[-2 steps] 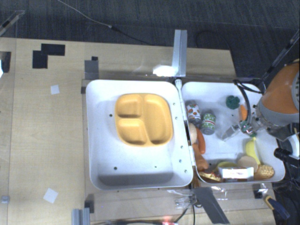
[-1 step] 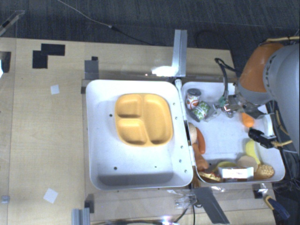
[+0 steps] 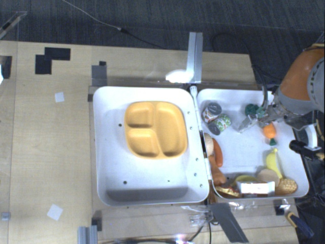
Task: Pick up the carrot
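The carrot (image 3: 269, 131), small and orange, lies in the right bin (image 3: 238, 146) near its far right side, just below the gripper (image 3: 261, 113). Whether that gripper is released or clenched cannot be told. A misjudged descent could nudge it against the banana (image 3: 273, 161).

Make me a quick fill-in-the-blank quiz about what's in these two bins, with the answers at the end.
1. The yellow divided plate lies in the ____ bin.
2. The small orange carrot lies in the right bin, near its ____ wall.
3. The banana is ____ in colour.
4. The plate has ____ compartments.

Missing words: left; right; yellow; three
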